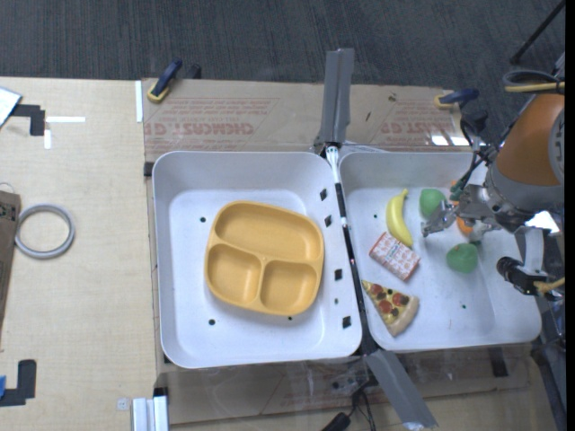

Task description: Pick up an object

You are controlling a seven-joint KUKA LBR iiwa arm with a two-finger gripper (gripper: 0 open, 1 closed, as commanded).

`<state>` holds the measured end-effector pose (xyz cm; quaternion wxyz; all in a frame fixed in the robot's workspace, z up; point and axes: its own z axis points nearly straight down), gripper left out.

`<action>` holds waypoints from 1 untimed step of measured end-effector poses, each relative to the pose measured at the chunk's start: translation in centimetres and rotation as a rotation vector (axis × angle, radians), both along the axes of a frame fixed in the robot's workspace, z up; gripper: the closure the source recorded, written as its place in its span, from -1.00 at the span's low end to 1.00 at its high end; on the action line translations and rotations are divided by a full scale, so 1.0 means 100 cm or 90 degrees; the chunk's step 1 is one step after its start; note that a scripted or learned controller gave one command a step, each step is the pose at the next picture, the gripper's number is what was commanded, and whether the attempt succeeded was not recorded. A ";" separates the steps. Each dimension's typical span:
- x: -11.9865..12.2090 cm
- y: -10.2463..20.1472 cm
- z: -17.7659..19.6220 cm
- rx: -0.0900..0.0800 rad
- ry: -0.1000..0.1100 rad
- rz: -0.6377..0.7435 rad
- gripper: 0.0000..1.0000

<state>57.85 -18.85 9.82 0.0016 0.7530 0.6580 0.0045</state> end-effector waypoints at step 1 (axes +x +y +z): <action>-0.020 0.029 -0.007 -0.002 0.007 0.025 -1.00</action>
